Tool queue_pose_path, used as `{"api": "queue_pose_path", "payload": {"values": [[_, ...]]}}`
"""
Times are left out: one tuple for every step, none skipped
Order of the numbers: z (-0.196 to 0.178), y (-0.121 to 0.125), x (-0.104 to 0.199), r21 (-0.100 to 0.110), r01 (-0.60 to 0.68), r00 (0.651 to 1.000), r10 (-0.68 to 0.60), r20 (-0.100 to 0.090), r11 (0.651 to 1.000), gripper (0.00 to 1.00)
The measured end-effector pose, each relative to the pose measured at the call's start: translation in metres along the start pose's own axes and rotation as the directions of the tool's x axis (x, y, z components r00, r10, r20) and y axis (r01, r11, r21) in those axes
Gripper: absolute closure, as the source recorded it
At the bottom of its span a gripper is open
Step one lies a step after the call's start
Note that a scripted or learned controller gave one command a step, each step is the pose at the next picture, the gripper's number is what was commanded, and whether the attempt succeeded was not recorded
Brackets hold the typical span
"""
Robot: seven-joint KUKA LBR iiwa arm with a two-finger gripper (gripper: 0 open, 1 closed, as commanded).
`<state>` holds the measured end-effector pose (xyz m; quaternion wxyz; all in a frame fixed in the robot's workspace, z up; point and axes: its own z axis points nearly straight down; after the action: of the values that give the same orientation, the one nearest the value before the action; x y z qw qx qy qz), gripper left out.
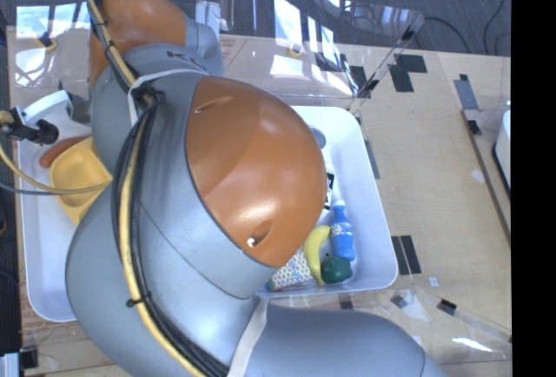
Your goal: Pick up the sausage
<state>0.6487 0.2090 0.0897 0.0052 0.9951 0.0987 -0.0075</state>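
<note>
Partly hidden at the frame's left edge, the sausage (pixel 50 151) lies in the left bin (pixel 35 280) beside a yellow object (pixel 78 175), probably light, smooth and apt to roll, best pinched across its middle; the gripper's state I cannot tell.

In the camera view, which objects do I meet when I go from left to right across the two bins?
sausage → yellow soft object → robot arm → banana → blue bottle
</note>
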Motion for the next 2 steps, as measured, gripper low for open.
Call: {"api": "queue_pose_path", "payload": {"values": [[0.0, 0.003, 0.0, 0.008, 0.007, 1.0, -0.007, -0.002, 1.0, 0.0], [-0.001, 0.001, -0.135, 0.005, 0.198, 0.98, -0.198, -0.021, 0.98, 0.0]]}}
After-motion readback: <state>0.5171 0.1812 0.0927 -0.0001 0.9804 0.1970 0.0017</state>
